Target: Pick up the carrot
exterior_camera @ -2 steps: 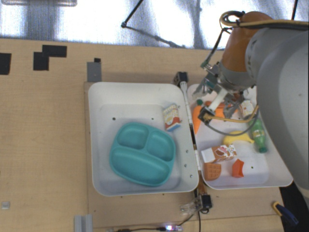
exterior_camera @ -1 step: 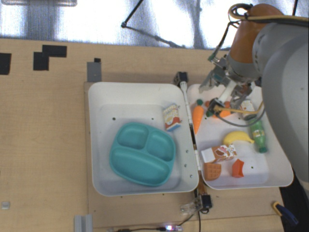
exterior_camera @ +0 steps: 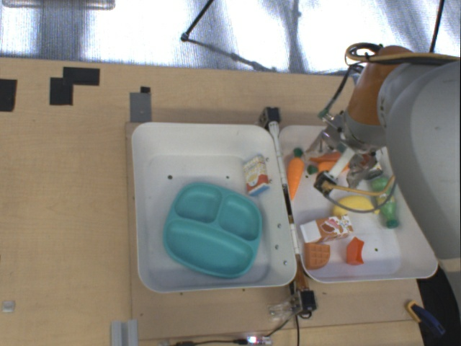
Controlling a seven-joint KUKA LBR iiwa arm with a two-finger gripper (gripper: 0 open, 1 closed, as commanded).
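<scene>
One carrot (exterior_camera: 295, 176), right bin (exterior_camera: 403, 265)

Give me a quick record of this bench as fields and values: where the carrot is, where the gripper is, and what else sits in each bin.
carrot: right bin, lying along its left wall, green top toward the far end
gripper: over the right bin's far half, to the right of the carrot; whether it is open or shut cannot be told
left bin: teal divided plate, small carton near the right wall
right bin, other items: yellow piece, green piece, waffle, orange-red piece, small carton
</scene>
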